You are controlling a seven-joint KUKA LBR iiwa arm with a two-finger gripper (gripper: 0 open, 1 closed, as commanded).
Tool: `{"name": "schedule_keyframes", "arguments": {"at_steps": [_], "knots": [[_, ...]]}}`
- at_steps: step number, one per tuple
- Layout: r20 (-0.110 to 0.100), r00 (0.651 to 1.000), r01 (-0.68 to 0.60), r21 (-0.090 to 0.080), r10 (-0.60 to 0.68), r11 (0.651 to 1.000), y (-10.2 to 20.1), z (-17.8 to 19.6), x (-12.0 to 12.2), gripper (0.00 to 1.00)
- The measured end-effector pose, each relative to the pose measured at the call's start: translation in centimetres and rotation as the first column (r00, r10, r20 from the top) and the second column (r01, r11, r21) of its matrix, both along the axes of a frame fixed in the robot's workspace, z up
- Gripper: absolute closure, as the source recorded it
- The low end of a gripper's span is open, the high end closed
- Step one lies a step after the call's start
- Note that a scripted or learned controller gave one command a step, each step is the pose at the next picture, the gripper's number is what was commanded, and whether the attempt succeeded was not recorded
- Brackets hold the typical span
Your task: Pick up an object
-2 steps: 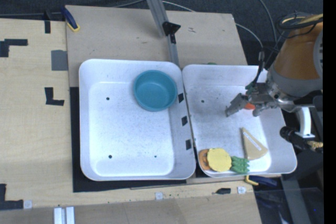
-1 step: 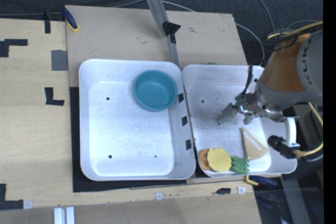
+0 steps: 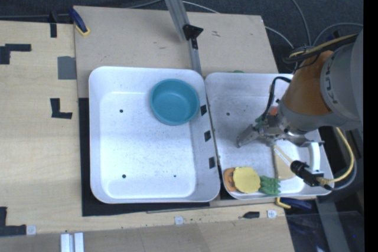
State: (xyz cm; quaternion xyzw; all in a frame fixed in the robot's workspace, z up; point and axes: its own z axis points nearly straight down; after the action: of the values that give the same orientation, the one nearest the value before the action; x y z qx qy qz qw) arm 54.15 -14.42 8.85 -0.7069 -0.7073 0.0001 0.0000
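My gripper (image 3: 257, 142) hangs low over the middle of the right bin (image 3: 236, 91), open, with nothing between its fingers. One grey finger (image 3: 243, 138) points toward the bin's left side. A round yellow object (image 3: 246, 179) lies at the bin's front edge, below the gripper and apart from it. A small orange piece (image 3: 228, 179) sits against its left side and a green object (image 3: 271, 186) against its right. A blue bowl (image 3: 174, 101) stands in the back right part of the left bin (image 3: 112, 144).
The grey arm with its orange band (image 3: 307, 91) covers the right bin's right side. A slanted metal pole (image 3: 177, 3) rises from the gap between the bins at the back. Cables run along the bench's right edge.
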Motion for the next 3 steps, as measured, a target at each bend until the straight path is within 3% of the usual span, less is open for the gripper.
{"name": "schedule_keyframes", "arguments": {"at_steps": [1, 3], "knots": [[0.003, 1.0, 0.001, -0.001, -0.001, 1.0, -0.1, 1.2, 0.0, 1.0], [0.005, 1.0, 0.0, -0.001, 0.0, 1.0, 0.4, 11.6, -0.1, 1.0]]}}
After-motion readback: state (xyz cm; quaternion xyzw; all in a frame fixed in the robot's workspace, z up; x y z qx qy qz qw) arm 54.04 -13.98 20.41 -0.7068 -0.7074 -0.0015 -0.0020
